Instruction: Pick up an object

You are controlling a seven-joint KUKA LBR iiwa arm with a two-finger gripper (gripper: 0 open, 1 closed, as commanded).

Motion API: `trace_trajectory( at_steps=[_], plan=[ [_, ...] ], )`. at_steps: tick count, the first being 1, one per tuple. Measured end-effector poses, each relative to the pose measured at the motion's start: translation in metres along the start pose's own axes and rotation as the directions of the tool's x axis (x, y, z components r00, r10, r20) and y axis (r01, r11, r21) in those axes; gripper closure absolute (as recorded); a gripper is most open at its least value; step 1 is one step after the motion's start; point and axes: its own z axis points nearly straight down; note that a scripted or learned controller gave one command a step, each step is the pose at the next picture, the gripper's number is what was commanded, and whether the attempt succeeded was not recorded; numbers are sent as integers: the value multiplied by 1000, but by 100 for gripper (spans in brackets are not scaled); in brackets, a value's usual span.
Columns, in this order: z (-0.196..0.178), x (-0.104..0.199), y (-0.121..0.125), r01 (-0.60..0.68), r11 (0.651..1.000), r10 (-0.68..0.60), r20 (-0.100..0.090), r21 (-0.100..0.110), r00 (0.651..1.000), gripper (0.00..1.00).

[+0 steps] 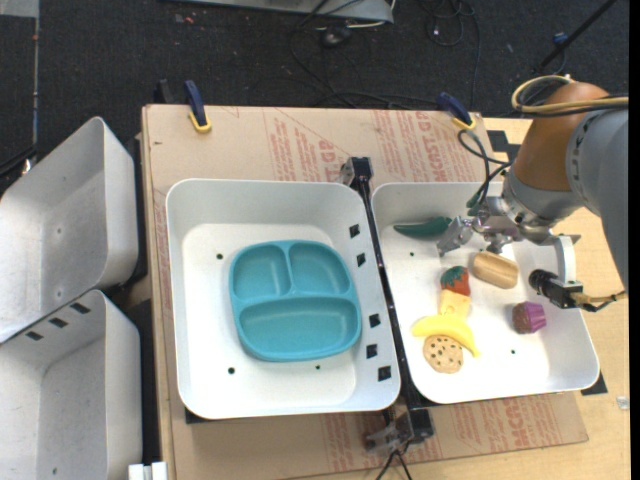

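Robotics lab: clamped cardboard bench (300,133), loose cables (440,18) on dark carpet, spare white bins (60,218).

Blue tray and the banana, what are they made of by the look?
Blue tray: likely molded plastic, one even teal colour, rounded compartment ridges, soft sheen. Banana: looks like a plastic toy, flat uniform yellow with a smooth surface; foam or rubber can't be ruled out.

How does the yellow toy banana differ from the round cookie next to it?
The yellow toy banana is long, curved and plain yellow; the round tan cookie is a flat disc dotted with dark chips. The banana lies above the cookie in the camera view, its end overlapping the cookie's edge. Both lie in the right white bin.
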Motion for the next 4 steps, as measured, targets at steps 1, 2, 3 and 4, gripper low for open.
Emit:
trace_trajectory(
  at_steps=[1,2,3,4],
  plan=[
    [-13,0,1,0,1000,0,1,-5,1000,100],
    [-77,2,4,3,1000,-3,3,-10,1000,100],
    [-140,5,5,5,1000,-5,3,-10,1000,100],
    [-146,5,6,4,1000,-4,2,-6,1000,100]
  ],
)
